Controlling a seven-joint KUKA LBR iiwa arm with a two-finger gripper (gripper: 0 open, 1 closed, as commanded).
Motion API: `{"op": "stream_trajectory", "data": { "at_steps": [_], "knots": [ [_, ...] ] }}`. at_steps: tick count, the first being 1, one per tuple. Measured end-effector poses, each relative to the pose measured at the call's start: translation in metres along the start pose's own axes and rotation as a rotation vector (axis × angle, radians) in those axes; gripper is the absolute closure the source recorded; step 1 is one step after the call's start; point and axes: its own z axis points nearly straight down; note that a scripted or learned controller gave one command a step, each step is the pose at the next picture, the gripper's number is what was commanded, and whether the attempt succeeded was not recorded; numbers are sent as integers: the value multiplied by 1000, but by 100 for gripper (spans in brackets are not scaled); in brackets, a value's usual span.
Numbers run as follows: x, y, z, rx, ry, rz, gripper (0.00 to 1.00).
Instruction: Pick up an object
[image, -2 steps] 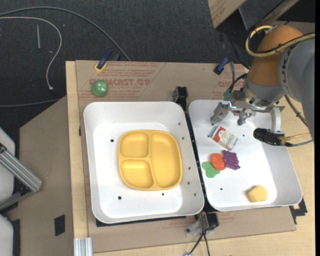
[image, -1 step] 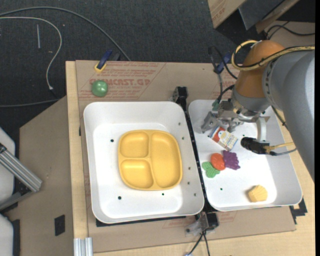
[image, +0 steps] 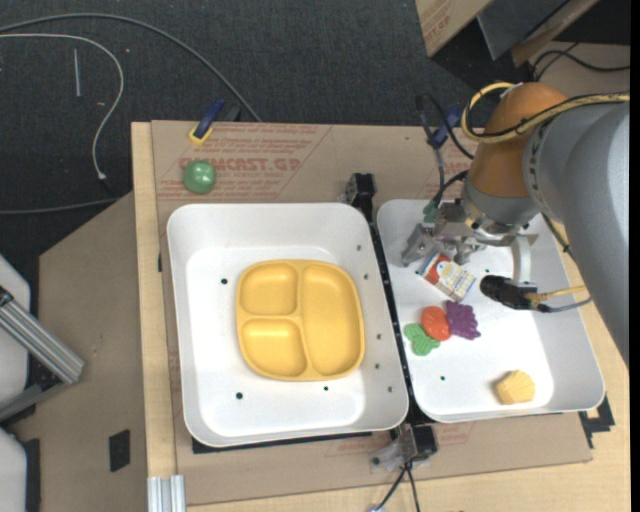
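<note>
Grey metal two-finger gripper (image: 443, 252) hangs over the far part of the right shallow white plastic bin (image: 570, 370), below the arm's orange band (image: 510, 150). How far the gripper is spread cannot be told from this slant, and nothing can be made out as gripped. Directly under and just toward the camera from the gripper lies a small white-and-red packet (image: 452, 279), seemingly touching or nearly touching it; contact not resolvable. Further toward the camera from the gripper, a cluster: a purple grape-bunch toy (image: 462, 320), an orange-red round toy (image: 435, 323) touching it, and a green leaf-like toy (image: 421, 341) against the orange one. A yellow ridged toy block (image: 515, 386) sits well apart, near the bin's near right corner. Left of the gripper, the left shallow white plastic bin (image: 200, 300) holds a yellow three-compartment plastic tray (image: 300, 318). A green ball (image: 200, 177) rests on the cardboard sheet (image: 300, 160), far left of the gripper.
</note>
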Motion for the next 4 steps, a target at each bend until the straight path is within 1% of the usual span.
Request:
{"op": "stream_trajectory", "data": {
  "at_steps": [1, 2, 3, 4],
  "knots": [
    [0, 1, -12, -3, 0, 0, 100],
    [-6, -5, -71, -9, -2, 1, 100],
    [-5, -3, -126, -12, -2, -1, 100],
    [44, -31, -120, 0, 1, -4, 100]
  ]
}}
